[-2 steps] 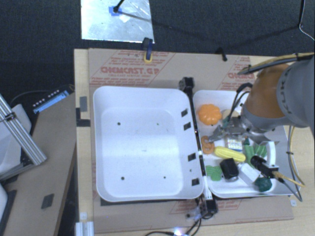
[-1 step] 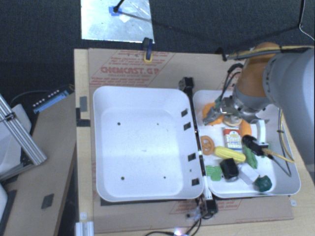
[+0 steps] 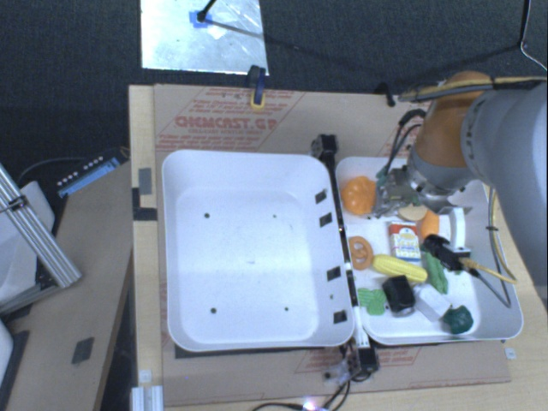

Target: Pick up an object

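Two shallow white bins lie side by side on the tabletop (image 3: 144,255). The left bin (image 3: 248,255) shows its bare white floor. The right bin (image 3: 497,311) holds all the loose objects.

Along its left wall, from the back to the front, lie an orange ball (image 3: 360,195), a tan pretzel-shaped ring (image 3: 360,251) and a light green leafy piece (image 3: 371,300). Just right of the ring, a yellow corn cob (image 3: 399,267) lies across the floor. A small black object (image 3: 398,295) sits in front of it, touching or nearly so. A red and white packet (image 3: 405,240) lies just behind the cob. Further right are an orange wedge (image 3: 429,223), a long green pod (image 3: 434,272) and a pale grey piece (image 3: 432,305). A dark green lump (image 3: 459,318) lies near the front right corner.

The pincer (image 3: 387,202) is down in the rear part of the right bin, just beside the orange ball on its right side. I cannot tell whether it is apart or together, and nothing is visibly held in it. The grey arm (image 3: 505,144) reaches in from the right, with its orange band (image 3: 449,127) above the wrist.
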